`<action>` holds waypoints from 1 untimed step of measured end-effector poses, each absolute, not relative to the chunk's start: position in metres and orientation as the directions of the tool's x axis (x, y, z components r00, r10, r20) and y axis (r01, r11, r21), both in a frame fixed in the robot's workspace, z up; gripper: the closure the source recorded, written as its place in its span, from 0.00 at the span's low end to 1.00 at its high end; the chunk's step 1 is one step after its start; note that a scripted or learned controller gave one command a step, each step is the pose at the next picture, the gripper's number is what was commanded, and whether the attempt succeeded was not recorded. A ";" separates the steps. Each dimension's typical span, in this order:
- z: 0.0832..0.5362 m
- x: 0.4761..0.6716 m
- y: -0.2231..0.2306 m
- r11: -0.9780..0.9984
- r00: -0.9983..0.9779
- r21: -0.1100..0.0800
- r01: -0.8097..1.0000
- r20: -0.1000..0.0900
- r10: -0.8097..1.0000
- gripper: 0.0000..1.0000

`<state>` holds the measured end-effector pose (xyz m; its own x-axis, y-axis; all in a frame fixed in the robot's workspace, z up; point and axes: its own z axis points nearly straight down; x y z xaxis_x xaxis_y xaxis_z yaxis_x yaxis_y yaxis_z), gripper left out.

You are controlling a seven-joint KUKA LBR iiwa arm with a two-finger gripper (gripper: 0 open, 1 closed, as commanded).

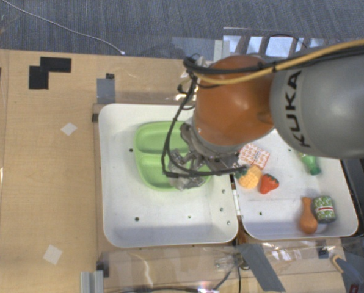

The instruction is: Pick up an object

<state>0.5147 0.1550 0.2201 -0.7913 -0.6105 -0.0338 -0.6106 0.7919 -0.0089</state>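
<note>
We see the gripper (185,174) low over the light green divided plastic tray (152,154) in the left white bin (118,212); whether it is wide or narrow we cannot tell, so no pickup looks done yet

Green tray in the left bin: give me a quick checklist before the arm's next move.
1. Gripper over the green tray: ok.
2. Finger state: cannot tell, hidden beneath the wrist.
3. Anything held: cannot tell.
4. Tray lying inside the left bin: ok.
5. Black cable hanging across the tray, possible snag: not ok.
6. Strawberry and other toys resting in the right bin, away from the gripper: ok.
</note>
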 end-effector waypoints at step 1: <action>0.217 0.503 0.139 0.695 -0.695 -0.003 -0.719 -0.007 -0.719 1.00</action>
